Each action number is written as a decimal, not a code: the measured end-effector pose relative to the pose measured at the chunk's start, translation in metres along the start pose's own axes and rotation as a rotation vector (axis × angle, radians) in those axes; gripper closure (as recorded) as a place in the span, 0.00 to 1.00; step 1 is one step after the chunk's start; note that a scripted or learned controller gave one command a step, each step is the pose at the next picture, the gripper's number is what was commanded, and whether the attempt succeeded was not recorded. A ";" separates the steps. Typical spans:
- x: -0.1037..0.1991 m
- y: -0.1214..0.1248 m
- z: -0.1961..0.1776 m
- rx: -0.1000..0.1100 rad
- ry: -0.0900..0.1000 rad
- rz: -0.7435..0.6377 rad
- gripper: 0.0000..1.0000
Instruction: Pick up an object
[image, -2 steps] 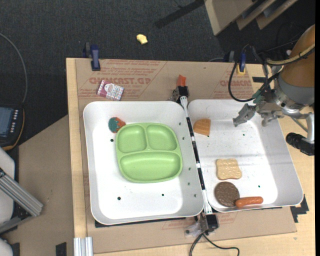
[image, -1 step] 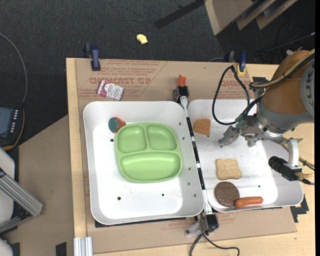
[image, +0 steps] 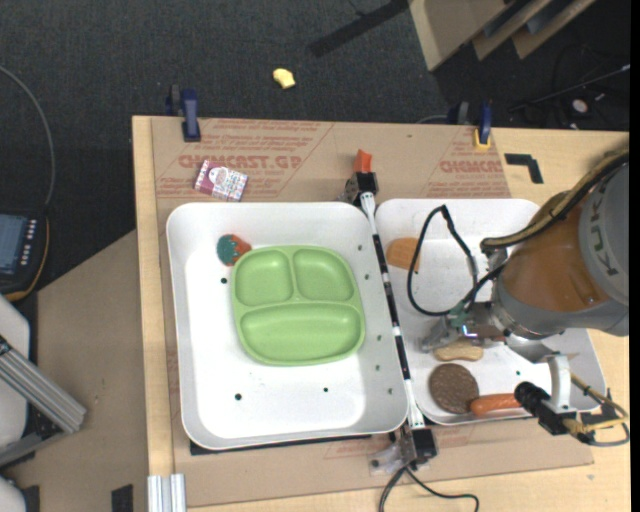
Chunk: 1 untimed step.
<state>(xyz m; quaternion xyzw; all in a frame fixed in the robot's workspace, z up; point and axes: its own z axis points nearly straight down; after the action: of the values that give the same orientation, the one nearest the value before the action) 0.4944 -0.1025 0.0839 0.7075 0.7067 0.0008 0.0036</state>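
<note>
Gripper (image: 458, 333) on the grey arm with an orange band (image: 560, 270) hangs low in the right shallow white bin (image: 470, 215), directly over a flat tan biscuit-shaped piece (image: 460, 351); I cannot tell how its tips are set. Left of it, across the divider, the left shallow white bin (image: 200, 400) carries a green three-compartment plastic plate (image: 296, 303), with a small round teal-and-orange item (image: 233, 248) touching the plate's far left corner. Just below the gripper lies a round brown patty (image: 452, 385), and beside that an orange-red sausage (image: 494, 404). Above and left of the gripper rests a tan oval bread-like piece (image: 400, 252).
</note>
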 end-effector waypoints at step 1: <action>0.000 0.004 -0.015 -0.007 -0.001 0.001 1.00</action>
<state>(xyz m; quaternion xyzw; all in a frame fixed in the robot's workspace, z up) 0.4981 -0.1029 0.0989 0.7079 0.7063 0.0031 0.0065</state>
